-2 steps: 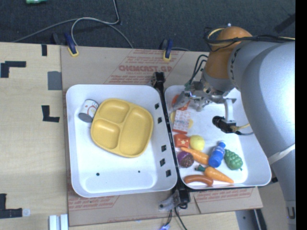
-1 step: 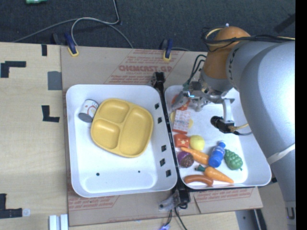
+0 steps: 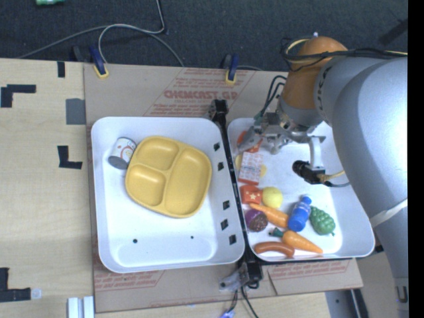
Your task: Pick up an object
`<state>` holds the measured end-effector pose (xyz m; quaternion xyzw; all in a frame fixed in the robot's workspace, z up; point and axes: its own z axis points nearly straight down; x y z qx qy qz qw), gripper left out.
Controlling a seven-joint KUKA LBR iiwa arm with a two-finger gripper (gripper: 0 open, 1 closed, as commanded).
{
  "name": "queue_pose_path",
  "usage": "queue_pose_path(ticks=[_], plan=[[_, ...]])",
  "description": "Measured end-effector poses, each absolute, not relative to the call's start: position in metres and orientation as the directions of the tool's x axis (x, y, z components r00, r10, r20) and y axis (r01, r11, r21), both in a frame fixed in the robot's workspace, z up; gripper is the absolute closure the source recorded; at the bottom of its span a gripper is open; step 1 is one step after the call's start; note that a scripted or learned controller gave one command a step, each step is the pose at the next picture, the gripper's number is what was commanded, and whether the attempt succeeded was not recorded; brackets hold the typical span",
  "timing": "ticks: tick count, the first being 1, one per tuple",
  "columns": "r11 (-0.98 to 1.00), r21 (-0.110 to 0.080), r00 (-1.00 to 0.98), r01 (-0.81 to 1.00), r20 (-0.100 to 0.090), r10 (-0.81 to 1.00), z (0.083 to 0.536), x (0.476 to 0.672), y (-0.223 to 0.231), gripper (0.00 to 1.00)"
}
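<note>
Arm (image 3: pixel 371 131): broad, smooth grey casing. Orange band (image 3: pixel 308 71) above the wrist. Black cables (image 3: pixel 344 50) run across the band. Metallic gripper (image 3: pixel 275 134) assembly with dark fittings.

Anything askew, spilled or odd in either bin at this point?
A small can lies tipped on its side in the left bin, wedged against the yellow divided plate. The toy food in the right bin is a loose jumble, but nothing looks spilled or damaged.
</note>
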<state>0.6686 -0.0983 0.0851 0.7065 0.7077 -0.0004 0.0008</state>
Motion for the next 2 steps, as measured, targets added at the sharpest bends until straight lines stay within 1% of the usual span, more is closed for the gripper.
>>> queue_pose_path(ticks=[2], plan=[[0.001,0.001,-0.001,1.0,-0.002,1.0,0.0851,0.6686,-0.0986,0.0]])
